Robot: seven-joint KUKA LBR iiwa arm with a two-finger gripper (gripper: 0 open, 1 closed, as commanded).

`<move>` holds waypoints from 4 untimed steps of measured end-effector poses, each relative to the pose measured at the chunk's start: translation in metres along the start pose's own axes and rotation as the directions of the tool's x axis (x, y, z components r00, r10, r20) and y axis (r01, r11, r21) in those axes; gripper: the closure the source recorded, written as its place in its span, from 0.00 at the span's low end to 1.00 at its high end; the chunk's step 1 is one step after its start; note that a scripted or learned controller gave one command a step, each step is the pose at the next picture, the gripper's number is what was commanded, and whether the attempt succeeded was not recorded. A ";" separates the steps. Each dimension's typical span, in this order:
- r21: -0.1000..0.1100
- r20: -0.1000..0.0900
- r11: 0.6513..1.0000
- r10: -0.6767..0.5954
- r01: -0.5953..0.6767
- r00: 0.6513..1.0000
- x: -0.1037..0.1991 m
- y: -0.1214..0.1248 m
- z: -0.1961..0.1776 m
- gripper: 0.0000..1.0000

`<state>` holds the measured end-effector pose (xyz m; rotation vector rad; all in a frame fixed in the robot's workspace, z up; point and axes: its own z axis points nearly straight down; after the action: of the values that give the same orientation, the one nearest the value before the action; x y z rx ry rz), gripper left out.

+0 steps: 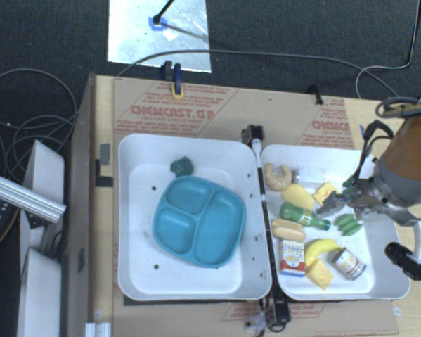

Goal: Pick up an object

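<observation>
The tool (333, 203) hangs low over the right bin (395, 279), fingers slightly apart and holding nothing. The green bottle (305, 218) lies just left of and below it, long axis running left to right, likely the nearest pick.
</observation>
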<state>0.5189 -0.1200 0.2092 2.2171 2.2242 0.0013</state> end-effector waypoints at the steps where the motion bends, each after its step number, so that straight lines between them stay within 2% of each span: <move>1: -0.001 0.000 1.000 0.002 -0.002 1.000 -0.020 -0.021 0.125 0.00; 2: -0.003 0.002 1.000 0.001 -0.001 1.000 -0.046 0.048 0.070 0.00; 3: -0.016 0.003 1.000 0.001 -0.001 1.000 -0.060 0.016 0.110 0.00; 4: -0.003 0.000 1.000 -0.001 0.001 1.000 -0.016 0.058 0.066 0.00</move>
<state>0.5769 -0.1361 0.1438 2.2147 2.2238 0.0049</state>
